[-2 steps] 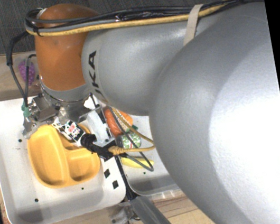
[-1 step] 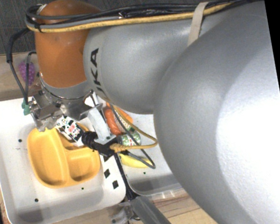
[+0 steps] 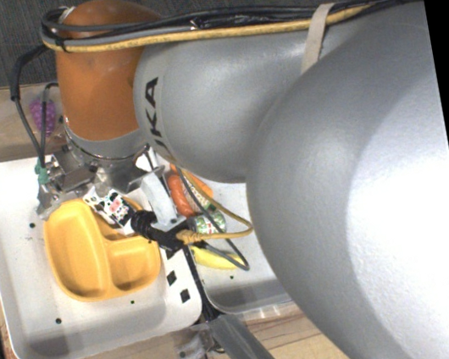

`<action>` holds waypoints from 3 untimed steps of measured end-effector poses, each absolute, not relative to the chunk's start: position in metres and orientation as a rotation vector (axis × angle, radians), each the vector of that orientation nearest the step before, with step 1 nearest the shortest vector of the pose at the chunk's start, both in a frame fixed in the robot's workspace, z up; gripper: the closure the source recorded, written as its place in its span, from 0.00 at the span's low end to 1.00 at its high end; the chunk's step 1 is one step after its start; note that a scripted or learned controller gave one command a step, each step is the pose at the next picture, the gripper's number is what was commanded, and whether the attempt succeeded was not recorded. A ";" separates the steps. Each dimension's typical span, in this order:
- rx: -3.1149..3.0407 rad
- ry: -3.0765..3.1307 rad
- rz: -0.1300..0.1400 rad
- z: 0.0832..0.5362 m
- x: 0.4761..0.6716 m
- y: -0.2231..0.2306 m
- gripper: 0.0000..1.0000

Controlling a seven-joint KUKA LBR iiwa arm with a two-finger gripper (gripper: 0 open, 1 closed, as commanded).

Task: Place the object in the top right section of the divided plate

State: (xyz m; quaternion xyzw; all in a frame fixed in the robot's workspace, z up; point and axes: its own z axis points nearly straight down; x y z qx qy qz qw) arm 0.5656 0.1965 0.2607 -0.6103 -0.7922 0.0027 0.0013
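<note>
Grey arm (image 3: 309, 168) fills most of the right side, its orange band (image 3: 97, 68) bent over the left white bin (image 3: 18, 279). Within that bin lies the yellow divided plate (image 3: 100, 252), moulded plastic, probably light and stiff. Just beside its upper right rim sits a small black-and-white patterned object (image 3: 113, 205), seemingly the thing to place; it looks light and rigid, best pinched across its narrow sides. Directly above it hangs the hand (image 3: 92, 185), pointing down from the wrist. Whether it is open or closed I cannot tell.
</note>
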 end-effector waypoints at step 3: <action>-1.124 -2.936 -0.001 0.347 0.501 0.171 0.00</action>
